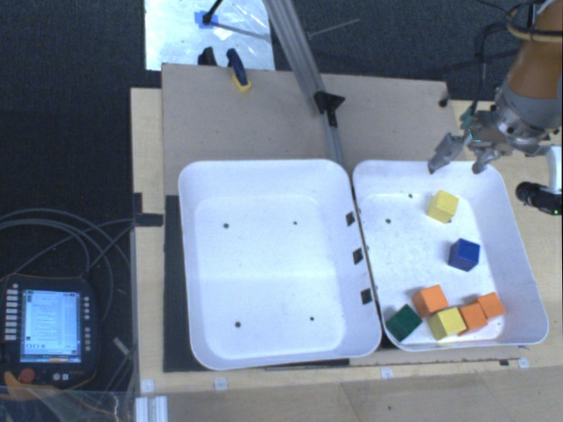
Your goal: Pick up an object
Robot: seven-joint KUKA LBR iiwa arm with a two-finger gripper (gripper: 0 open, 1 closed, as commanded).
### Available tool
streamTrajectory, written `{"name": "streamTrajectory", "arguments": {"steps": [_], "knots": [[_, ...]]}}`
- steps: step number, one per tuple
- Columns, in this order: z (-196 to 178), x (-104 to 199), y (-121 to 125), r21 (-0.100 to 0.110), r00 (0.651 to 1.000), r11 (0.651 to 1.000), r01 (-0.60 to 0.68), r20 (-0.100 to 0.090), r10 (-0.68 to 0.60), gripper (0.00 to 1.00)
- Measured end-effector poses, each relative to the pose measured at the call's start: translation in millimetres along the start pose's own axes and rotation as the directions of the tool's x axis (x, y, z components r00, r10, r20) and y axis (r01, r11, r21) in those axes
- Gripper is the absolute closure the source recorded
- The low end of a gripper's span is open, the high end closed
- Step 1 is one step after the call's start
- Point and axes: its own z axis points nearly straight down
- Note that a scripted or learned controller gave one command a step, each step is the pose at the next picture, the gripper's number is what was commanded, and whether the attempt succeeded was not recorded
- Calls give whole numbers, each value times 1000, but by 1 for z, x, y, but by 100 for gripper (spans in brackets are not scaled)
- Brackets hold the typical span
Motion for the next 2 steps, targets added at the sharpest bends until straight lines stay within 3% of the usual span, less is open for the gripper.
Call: {"name": "streamTrajectory", "arguments": {"steps": [1,2], "knots": [[0,0,0,0,1000,1000,0,1,0,0],[42,4,-1,3,1000,1000,0,0,0,0]]}}
